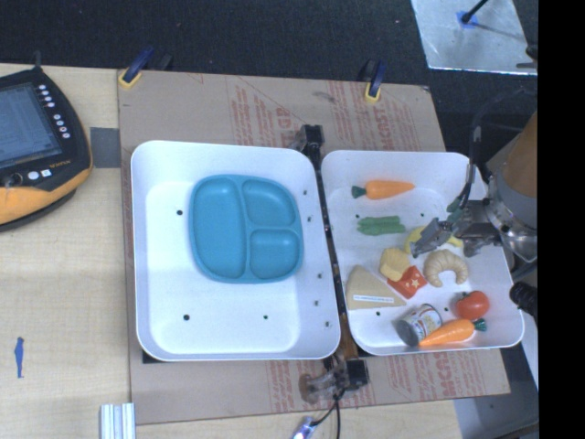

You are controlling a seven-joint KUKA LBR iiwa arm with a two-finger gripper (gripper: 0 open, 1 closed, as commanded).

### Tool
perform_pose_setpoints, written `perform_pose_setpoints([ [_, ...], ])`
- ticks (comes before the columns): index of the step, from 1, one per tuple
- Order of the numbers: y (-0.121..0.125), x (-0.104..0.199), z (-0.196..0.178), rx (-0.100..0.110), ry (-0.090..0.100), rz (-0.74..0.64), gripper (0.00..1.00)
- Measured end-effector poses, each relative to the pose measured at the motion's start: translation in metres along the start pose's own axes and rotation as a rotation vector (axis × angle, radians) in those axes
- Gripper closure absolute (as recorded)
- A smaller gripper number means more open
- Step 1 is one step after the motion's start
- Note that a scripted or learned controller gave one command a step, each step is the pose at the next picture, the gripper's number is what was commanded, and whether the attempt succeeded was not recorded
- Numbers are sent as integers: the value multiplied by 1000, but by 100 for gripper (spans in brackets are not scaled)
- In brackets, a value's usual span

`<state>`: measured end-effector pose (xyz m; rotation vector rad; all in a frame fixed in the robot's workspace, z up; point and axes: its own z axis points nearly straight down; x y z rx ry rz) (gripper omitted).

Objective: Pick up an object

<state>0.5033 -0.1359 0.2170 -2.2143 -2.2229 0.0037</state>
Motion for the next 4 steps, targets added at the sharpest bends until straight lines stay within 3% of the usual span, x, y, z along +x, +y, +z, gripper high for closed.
perform_pose_setpoints([
  [1, 13, -9, 125, -2, -1, -2, 0],
  [3, 129, 39, 124, -2, 0, 0, 0],
  [4, 128, 38, 115, 3, 1, -2, 100],
])
